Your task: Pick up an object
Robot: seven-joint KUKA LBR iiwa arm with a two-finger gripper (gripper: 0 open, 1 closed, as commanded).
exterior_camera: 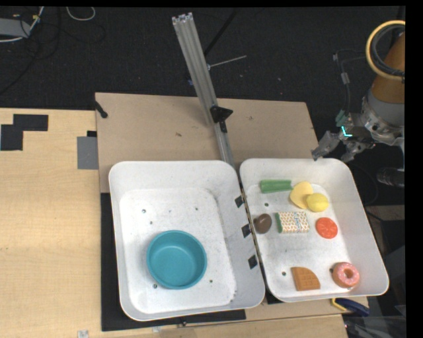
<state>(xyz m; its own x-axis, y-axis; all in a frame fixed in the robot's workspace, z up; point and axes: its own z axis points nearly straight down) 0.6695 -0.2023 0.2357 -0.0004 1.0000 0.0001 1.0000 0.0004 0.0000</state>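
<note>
A metal rail [201, 79] slants down from the top centre; black cables [39, 20] lie at upper left.

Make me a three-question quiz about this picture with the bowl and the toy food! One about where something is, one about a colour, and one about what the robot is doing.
1. Where is the blue bowl?
A. In the left bin
B. In the right bin
C. On the wooden bench outside the bins

2. What colour is the donut?
A. Green
B. Pink
C. Blue

3. Where is the gripper right now?
A. Down inside the bowl
B. At the far right corner of the right bin, clear of the toys
C. Resting on the donut

Answers:
1. A, the bowl sits in the left bin, towards its near side.
2. B, the donut in the near right corner of the right bin is pink with a pale ring.
3. B, the gripper is at that bin's far right corner, apart from every toy.
</note>
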